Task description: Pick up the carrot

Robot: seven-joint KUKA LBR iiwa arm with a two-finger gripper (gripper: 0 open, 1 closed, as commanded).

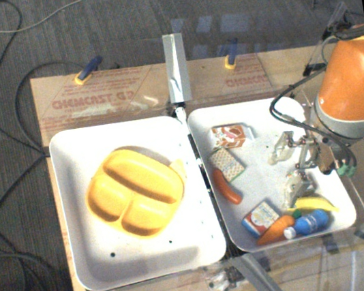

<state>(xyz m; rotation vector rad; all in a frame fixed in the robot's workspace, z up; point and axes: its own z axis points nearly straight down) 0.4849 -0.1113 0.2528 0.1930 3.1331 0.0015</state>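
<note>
— Since you're nearer the bench, where's the carrot [276, 229] lying?

— In the right bin [257, 109], down at about six o'clock of it, close to the front wall. It lies slanted, thick end toward the bin's middle, thin end toward the front-left corner. A small red-and-white carton [260, 218] sits touching it at its eleven o'clock, and a blue bottle with a white cap [308, 224] lies just beside it at three o'clock.

— And the gripper [298, 165]?

— Over the right half of that same bin, coming off the grey arm with its orange band [348, 82], which reaches in from three o'clock. From the carrot it's up at roughly one o'clock, apart from it. The two fingers stand spread, one toward twelve and one toward six, and I see nothing between them.

— What's under it?

— A banana [315, 204] lies at the gripper's six o'clock, just above the blue bottle. The lower finger's tip is near the banana; I can't tell whether they touch.

— Anything else in that bin?

— A red sausage-like piece [228, 187] along the left wall at nine o'clock, a patterned little box [228, 164] beside it, and a red-and-white packet [229, 136] up at eleven o'clock.

— The left bin [76, 214]?

— A big yellow moulded thing with three lobes [135, 190] sits in the middle of it. Both bins rest on a cardboard sheet [111, 96] held by clamps at twelve o'clock.
</note>
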